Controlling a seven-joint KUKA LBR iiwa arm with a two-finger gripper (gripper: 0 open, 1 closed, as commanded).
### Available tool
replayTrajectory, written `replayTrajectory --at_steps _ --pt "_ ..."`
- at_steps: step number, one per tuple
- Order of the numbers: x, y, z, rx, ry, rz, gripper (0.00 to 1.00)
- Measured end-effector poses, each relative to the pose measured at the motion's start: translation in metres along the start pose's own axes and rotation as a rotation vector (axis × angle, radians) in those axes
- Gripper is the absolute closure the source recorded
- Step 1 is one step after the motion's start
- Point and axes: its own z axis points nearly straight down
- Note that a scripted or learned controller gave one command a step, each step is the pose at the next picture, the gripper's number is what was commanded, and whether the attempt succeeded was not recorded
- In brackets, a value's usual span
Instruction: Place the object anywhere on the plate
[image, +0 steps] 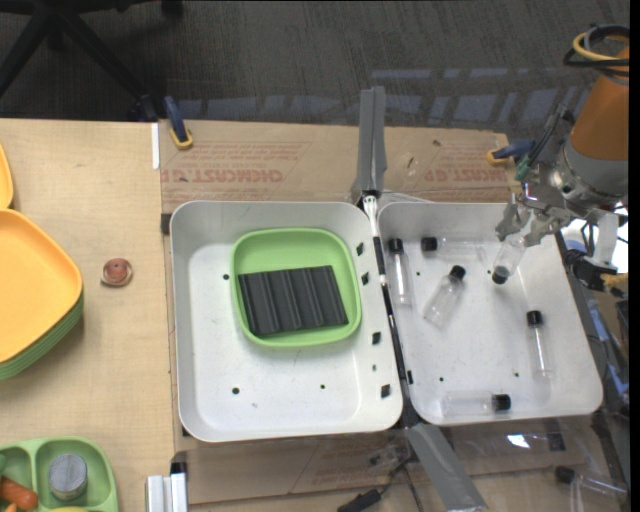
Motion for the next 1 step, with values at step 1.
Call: replayTrajectory --at_steps 1 --pt "-0.0080 -0.0531 0.0333 -0.001 0.001 -0.065 1.00"
